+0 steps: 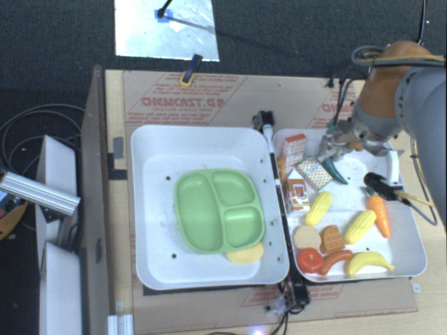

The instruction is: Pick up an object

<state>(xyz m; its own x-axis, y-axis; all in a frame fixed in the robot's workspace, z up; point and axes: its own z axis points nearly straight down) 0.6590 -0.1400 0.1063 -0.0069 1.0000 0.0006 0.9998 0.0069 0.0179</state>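
Nearest the camera, at the front of the right bin (pixel 419 260), toy foods lie packed together: a banana (pixel 369 262), a sausage (pixel 336 259), a tomato (pixel 309 259), a round slice (pixel 306 237) and a brown piece (pixel 332 239). Just behind them are two corn cobs (pixel 360 226), a carrot (pixel 380 215) and small cartons (pixel 296 195). Picking well here likely means choosing a piece with space around it, such as the patterned packet (pixel 313 174), and closing squarely so neighbours are not nudged. The left bin (pixel 150 208) holds a green divided tray (pixel 216 210) with a yellow piece (pixel 245 254) tucked at its front edge. Farther back, the grey arm (pixel 419 100) reaches in from the right over the table (pixel 230 93), wrist bent downward. Its gripper (pixel 334 160) hangs low at the rear of the right bin, teal fingers (pixel 338 171) close together and pointing down just beside the packet, with nothing visibly between them
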